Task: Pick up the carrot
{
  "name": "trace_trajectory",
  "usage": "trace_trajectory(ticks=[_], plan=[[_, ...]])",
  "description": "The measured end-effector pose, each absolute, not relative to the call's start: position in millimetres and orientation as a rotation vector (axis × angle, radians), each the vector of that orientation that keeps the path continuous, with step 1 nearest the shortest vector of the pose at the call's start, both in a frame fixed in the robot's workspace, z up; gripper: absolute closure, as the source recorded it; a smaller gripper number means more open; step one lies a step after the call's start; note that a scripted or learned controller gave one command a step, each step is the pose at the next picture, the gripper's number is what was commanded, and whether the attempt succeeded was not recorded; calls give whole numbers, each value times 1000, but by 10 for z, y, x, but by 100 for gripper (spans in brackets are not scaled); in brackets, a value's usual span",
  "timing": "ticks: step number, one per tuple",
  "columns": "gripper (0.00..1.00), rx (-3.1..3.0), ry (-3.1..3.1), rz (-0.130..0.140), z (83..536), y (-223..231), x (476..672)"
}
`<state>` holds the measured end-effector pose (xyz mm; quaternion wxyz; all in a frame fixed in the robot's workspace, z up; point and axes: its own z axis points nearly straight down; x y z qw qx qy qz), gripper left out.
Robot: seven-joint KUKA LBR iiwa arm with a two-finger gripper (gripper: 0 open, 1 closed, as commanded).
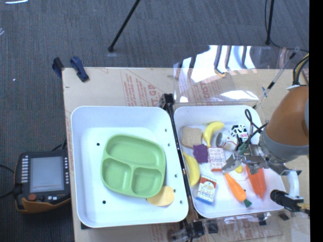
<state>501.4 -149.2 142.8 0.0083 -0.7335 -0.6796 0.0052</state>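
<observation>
The left bin is holding a green divided plate, with a yellow disc peeking out from under its near corner. The right bin is crowded with toy food, and its right wall is being hidden by the arm reaching in, which is itself cut off at the frame's edge. The gripper is hovering low over the bin's right half; its dark fingers are blurring into the clutter, so I cannot tell how the jaws stand. Two carrots are lying just below it: one carrot slanting toward the near wall, a second carrot beside it, partly under the wrist. Bananas, a biscuit, a purple piece and small cartons are surrounding them.
</observation>
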Motion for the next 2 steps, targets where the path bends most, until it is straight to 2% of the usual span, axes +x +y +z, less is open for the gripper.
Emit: trace_trajectory(ticks=[1,2], plan=[[0,-2303,-2112,-3,832,-1660,4760],[100,-2307,-2102,4,893,-1681,4754]])
